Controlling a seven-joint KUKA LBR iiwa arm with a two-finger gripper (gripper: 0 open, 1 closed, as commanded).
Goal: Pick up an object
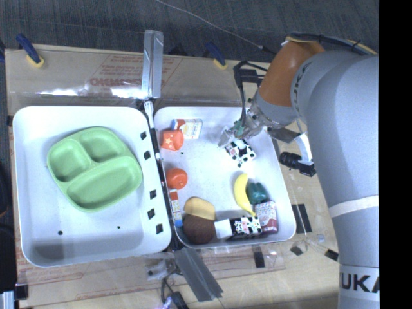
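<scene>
My gripper [235, 134] hangs over the upper right of the right bin [212, 176], directly above a small black-and-white spotted object [241, 152], which lies just below its tips. Also in this bin are a red carton [172, 140] and a small white packet [190, 129] at the upper left, an orange ball [176, 178] at the left, a yellow banana [241, 193], a dark green bottle with a red label [262, 206], a yellow and brown bun shape [199, 219] and a black-and-white spotted carton [243, 226] along the bottom.
The left bin [38, 237] holds a green divided plate [95, 166]. A metal divider [153, 63] stands between the bins at the top. The grey arm with its orange band [283, 76] fills the right side above the right bin's edge.
</scene>
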